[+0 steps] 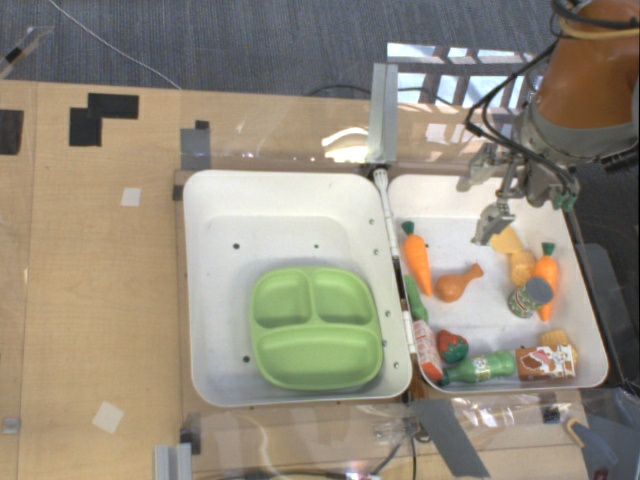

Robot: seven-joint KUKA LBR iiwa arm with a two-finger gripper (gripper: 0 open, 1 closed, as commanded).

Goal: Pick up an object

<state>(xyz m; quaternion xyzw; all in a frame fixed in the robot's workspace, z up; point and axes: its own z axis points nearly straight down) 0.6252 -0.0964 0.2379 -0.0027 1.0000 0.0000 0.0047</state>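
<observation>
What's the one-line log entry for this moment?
arm: over right bin | gripper: above bin floor, beside yellow piece | held: nothing seen | left bin: green tray | status: pick not yet done

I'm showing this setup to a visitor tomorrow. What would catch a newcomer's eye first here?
Probably the bright green divided plate, lying alone in the left bin. Next, the right bin with its cluster of toy foods: two carrots, a chicken drumstick, a green bottle. Above that bin's far right corner hangs the arm's orange band, its tool just over the yellow pieces.
</observation>
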